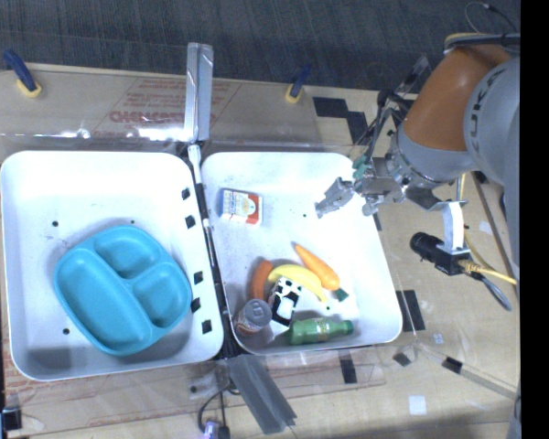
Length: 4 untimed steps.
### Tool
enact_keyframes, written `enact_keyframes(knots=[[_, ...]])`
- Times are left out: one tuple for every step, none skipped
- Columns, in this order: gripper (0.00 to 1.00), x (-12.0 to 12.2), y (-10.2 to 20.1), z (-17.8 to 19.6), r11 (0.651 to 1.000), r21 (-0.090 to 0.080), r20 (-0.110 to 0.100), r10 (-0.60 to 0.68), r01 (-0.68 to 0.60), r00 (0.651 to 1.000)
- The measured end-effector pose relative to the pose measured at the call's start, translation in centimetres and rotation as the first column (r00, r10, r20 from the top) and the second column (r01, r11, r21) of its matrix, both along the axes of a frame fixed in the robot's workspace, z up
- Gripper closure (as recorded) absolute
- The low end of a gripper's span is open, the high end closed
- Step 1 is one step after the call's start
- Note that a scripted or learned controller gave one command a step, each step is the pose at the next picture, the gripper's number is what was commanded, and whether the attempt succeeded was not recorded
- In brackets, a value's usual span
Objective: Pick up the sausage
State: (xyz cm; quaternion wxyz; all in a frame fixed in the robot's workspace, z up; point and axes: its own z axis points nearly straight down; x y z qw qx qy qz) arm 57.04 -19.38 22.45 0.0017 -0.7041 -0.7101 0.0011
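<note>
Sausage point(259, 280): lying in the right bin point(284, 167), left of the banana point(300, 276).
Gripper point(334, 196): above the bin's upper right, well apart from it; whether open or closed, cannot tell.

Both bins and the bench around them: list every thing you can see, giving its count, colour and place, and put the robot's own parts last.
Divided plate: one, light blue, in the left bin.
Small carton: one, white with blue and red, upper part of the right bin.
Carrot: one, orange, right bin, amid the pile.
Banana: one, yellow, beside the carrot.
Sausage: one, orange-brown, left of the banana.
Can: one, grey, near corner.
Bottle: one, green, near edge.
Black-and-white item: one, mid-pile, kind unclear.
Clamps: two, blue, bench's far edge.
Gripper: one, grey, over the right bin's far right corner.
Arm: one, grey and orange, at right.
</note>
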Motion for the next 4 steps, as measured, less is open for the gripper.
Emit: enact_keyframes(knots=[[0.0,-1.8,5.6,-0.7,0.999,-0.001,0.0,-0.049,0.049,0.999],[0.0,-5.5,9.8,-12.7,0.995,0.0,0.0,0.095,-0.095,0.995],[1.0,-5.5,9.7,-11.7,0.995,-0.001,0.0,0.098,-0.098,0.995],[1.0,-0.9,19.3,-1.4,0.983,-0.001,0.0,-0.183,0.183,0.983]])
